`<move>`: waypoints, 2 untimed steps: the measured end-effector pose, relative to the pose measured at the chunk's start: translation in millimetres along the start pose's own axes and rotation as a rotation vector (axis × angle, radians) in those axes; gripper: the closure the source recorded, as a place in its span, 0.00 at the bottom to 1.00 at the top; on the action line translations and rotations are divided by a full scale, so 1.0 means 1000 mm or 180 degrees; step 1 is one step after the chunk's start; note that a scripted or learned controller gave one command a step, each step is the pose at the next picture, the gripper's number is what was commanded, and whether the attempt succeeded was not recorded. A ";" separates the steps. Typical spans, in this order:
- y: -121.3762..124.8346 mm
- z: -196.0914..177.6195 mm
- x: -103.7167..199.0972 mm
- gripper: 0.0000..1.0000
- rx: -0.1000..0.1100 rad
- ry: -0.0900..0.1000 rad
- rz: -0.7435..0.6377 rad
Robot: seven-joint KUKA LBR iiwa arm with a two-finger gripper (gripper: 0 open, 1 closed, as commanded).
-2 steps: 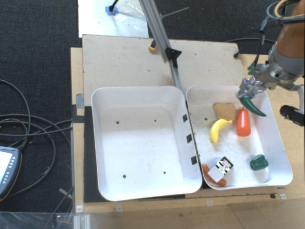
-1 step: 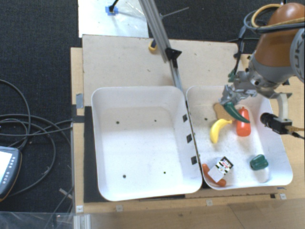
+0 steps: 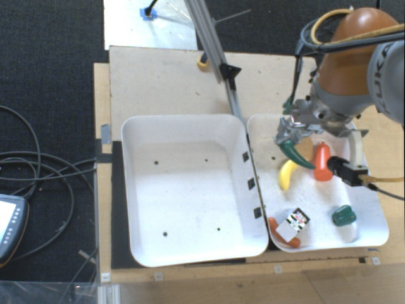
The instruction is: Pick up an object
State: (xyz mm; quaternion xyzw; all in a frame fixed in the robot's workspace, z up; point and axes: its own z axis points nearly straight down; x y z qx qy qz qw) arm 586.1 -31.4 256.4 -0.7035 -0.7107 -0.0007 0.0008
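A: Where is the grey arm with the orange band [image 3: 354,49] seen?

B: It is seen reaching in from the right, with its metal two-finger gripper [image 3: 290,133] lowered over the far part of the right shallow white plastic bin [image 3: 373,233].

A: Can the state of the fingers be told?

B: It cannot be told; the fingers are blurred against the gripper's body, and nothing is clearly seen between them.

A: What is found near the gripper?

B: A curved dark green object [image 3: 296,154] is seen just below it, touching or nearly touching; which cannot be told. A small yellow banana-shaped toy [image 3: 286,173] lies just nearer than the green piece. An orange-red bottle-shaped object [image 3: 323,162] lies to the right of the gripper, near it.

A: And further from the gripper?

B: A dark green rounded block [image 3: 343,216] is placed well apart from it, towards the bin's near right corner. A small black-and-white patterned box [image 3: 296,220] with an orange piece [image 3: 281,230] beside it lies at the near edge.

A: And the other bin?

B: The left shallow white plastic bin [image 3: 136,170] stands left of the gripper, side by side with the first on the pale worktop [image 3: 158,81].
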 end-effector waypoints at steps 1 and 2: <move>-0.017 0.001 0.057 1.00 0.0001 0.0003 -0.0002; -0.034 0.004 0.105 1.00 0.0004 0.0000 -0.0001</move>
